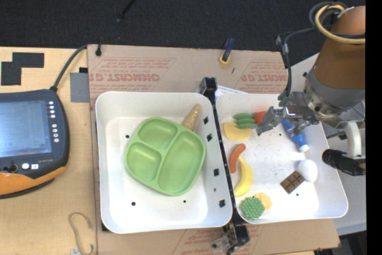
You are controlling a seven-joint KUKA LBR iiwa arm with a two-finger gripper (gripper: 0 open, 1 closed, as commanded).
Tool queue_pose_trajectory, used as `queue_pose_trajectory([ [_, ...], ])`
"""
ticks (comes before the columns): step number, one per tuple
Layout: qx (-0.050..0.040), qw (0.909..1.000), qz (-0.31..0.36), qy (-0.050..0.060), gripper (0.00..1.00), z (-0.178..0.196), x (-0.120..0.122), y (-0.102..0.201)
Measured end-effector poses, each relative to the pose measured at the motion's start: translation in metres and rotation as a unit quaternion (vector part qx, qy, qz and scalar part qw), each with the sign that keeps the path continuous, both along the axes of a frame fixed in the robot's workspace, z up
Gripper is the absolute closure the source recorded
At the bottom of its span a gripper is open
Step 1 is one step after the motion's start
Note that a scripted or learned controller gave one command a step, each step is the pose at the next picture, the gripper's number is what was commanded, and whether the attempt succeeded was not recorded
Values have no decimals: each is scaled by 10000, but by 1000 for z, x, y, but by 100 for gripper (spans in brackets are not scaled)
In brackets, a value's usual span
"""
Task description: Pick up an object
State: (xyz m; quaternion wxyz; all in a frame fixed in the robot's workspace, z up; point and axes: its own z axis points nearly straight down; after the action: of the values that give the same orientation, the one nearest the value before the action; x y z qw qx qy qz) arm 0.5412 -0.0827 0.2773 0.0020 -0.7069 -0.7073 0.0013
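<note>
**Arm reaching over the right bin, end effector hanging above the toys**

The tan cardboard-covered tabletop [36, 200] is carrying two shallow white plastic bins side by side. The grey KUKA arm with its orange band [341, 63] is coming in from the right and leaning over the right bin [325, 203]. The left bin [113, 200] is holding a light green, three-compartment plastic plate [166, 155], which is lying slightly tilted across the bin floor, and a tan cone-shaped toy [191, 116] is poking out from behind the plate's upper edge, close to the divider between the bins.

A handheld control pendant with a grey screen and orange underside [30, 140] is sitting on the tabletop well to the left of the bins.

The dark two-finger end effector [268, 120] is hovering over the upper middle of the right bin, just beside a green ridged toy vegetable [243, 120] and an orange toy piece [259, 116] (whether its fingers are parted or closed I cannot tell). Nothing is visibly sitting between them.

Below it, a pale yellow block [236, 132] is lying under the green vegetable. A yellow toy banana [243, 177] is lying near the divider, with a red-orange sausage-shaped toy [236, 155] just above it. A blue and white tube [296, 134] is lying under the arm's wrist. A white egg [308, 170] is touching a brown chocolate-bar piece [292, 182]. A green bumpy toy with a yellow base [253, 206] is resting at the bin's front edge.
</note>
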Motion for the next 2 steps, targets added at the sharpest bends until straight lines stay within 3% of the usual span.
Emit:
queue_pose_trajectory([
  [2, 0, 10000, -3, 10, 0, -99, -4, 2],
])
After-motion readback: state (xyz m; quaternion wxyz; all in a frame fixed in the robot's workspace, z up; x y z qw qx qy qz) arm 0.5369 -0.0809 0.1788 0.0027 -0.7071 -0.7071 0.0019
